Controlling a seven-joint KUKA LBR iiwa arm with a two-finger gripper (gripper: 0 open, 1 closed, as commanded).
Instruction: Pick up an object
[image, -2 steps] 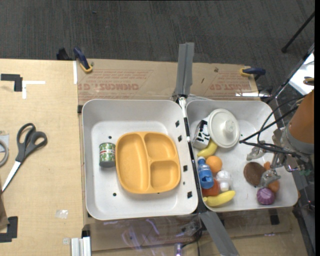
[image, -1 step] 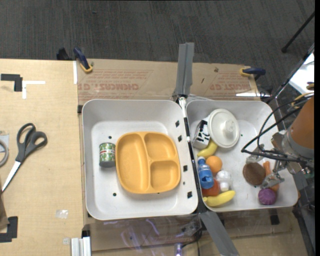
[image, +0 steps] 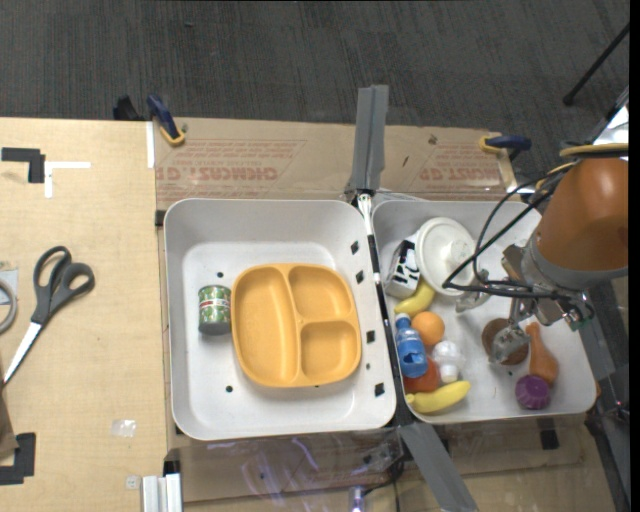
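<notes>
Near edge of right bin: you find a yellow banana (image: 440, 397) at the front wall, with a purple fruit-shaped toy (image: 533, 391) further right in the front corner.
Gripper position: the gripper (image: 517, 325) hangs low over the right bin (image: 478, 414), under the grey arm (image: 590, 215) with its orange band.
Nearest object: a small brown cup-shaped item (image: 506, 343) sits directly beneath the gripper; treat it as the likely target, as a judgement only.
Key relation: the brown item lies straight below the tool, so you should expect a near-vertical descent with little sideways correction.
Neighbour to avoid: an orange carrot-like piece (image: 541, 352) lies just beside the brown item on its right, long axis running front to back; it may be caught in the same closure.
Fingers: you cannot tell whether they stand wide or narrow; cables and the wrist obscure them.
Grasp status: nothing is visibly held.
Target appearance: round, dark brown, short, with a paler inner face turned upward.
Other contents: blue bottle (image: 410, 345), orange ball (image: 428, 327), white lidded bowl (image: 444, 251).
Left bin: a yellow divided tray (image: 296, 324) and a green can (image: 213, 309), well apart from the gripper.
</notes>
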